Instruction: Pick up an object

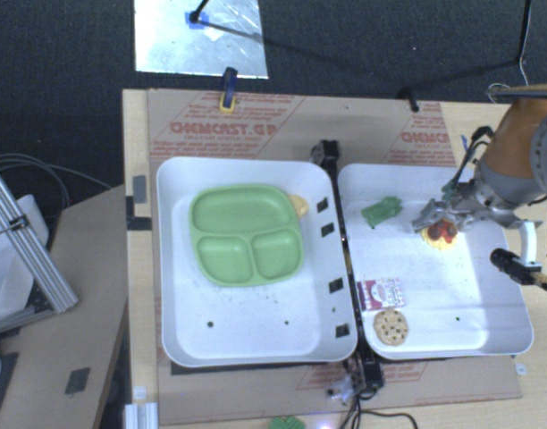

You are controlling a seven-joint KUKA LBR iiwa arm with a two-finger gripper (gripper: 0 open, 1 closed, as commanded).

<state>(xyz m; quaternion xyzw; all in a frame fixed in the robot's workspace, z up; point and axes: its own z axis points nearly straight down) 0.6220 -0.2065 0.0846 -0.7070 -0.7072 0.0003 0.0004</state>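
Observation:
My gripper (441, 219) hangs low in the right bin (497, 333), at its far right part. Directly under its tip lies a small red and yellow object (444, 233), partly covered by the gripper. I cannot make out whether the gripper touches it. A green object (382, 211) lies to the gripper's left near the bin's far edge. A red and white packet (382, 292) and a round cookie (391, 327) rest in the near left corner of the same bin.
The left bin (193, 338) holds a green divided plate (247, 233) with a small yellow item (298, 206) at its far right edge. Black clips line the divider (338, 239) between the bins. The arm's grey body with its orange band (515, 141) comes in from the right.

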